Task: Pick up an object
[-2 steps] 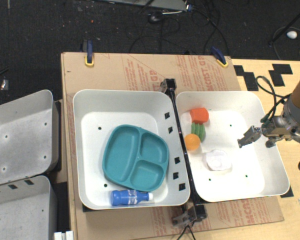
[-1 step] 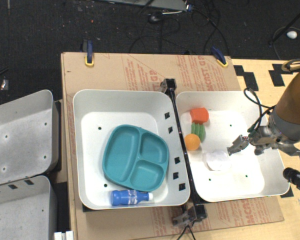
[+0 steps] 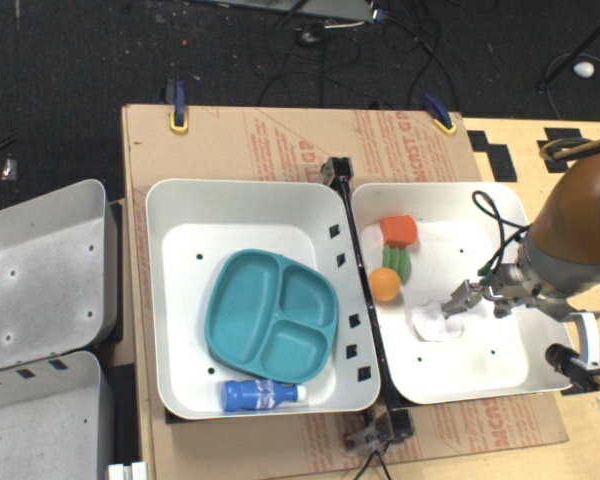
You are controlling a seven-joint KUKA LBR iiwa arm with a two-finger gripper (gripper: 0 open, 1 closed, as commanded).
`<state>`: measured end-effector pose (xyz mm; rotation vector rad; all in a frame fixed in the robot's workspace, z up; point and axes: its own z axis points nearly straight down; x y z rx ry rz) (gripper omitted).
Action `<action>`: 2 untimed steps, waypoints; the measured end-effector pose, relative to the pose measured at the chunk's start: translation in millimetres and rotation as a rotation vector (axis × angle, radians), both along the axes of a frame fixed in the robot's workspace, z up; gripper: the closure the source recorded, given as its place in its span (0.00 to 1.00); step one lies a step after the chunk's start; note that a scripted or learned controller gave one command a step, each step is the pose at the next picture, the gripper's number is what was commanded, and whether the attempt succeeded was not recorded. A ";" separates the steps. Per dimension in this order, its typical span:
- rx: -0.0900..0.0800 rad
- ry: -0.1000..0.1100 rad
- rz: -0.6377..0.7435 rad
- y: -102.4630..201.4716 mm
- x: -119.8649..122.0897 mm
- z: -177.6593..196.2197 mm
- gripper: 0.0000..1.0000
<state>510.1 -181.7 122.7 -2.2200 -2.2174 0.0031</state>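
Gripper (image 3: 458, 301) grip state unclear, beside white object (image 3: 432, 322); orange ball (image 3: 384, 284) near.

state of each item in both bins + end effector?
teal divided plate: flat in left bin, right way up
blue bottle: on its side at left bin's front wall
orange block: resting in right bin, near divider
green item: resting between block and orange ball
orange ball: resting, free
white item: on right bin's floor, by end effector
end effector: low in right bin; grip unclear
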 end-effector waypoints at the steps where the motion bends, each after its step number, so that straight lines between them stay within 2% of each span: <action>1: 0.000 -0.004 -0.001 0.6 0.7 -30.9 0.00; 2: -0.001 -0.009 0.000 0.9 2.4 -18.1 1.00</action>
